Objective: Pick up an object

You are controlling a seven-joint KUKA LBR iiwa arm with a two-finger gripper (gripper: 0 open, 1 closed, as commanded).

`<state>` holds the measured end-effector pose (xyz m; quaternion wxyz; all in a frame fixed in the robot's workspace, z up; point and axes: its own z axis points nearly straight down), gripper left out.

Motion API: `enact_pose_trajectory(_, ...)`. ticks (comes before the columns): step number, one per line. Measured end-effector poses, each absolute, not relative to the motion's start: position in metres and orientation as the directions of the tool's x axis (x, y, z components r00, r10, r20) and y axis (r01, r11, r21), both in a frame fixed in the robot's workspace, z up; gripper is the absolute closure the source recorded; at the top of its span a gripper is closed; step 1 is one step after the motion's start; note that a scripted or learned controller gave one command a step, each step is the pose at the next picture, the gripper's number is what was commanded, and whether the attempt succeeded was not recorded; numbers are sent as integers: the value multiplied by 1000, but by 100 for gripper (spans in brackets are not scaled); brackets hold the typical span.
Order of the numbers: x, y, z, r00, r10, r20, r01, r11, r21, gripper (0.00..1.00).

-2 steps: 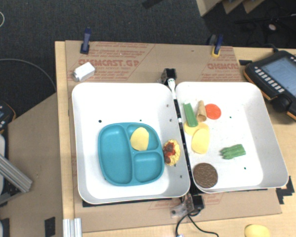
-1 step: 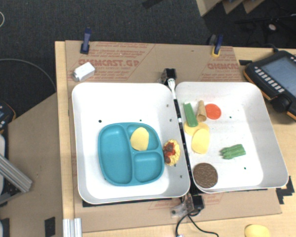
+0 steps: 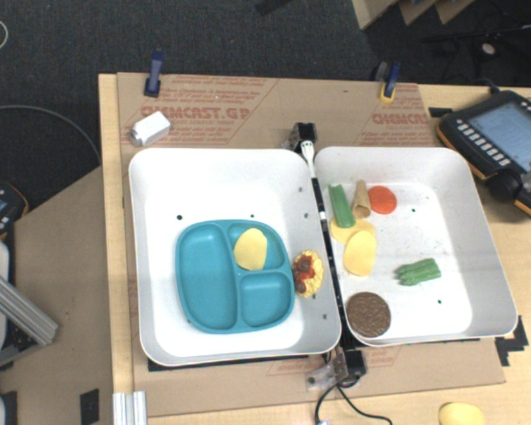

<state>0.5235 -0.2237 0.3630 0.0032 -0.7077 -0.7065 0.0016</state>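
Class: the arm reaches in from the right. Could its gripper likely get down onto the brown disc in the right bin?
Probably yes: the brown disc lies uncovered, though close to the right bin's near wall.

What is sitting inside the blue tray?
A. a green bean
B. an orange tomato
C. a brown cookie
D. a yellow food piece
D: a yellow piece lies in the tray in the left bin; the brown, green and orange things are in the right bin.
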Motion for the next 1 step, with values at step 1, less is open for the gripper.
enact_pose_trajectory(1, 530, -223, 530, -2, 1000, -10, 1000, 2, 22, 100)
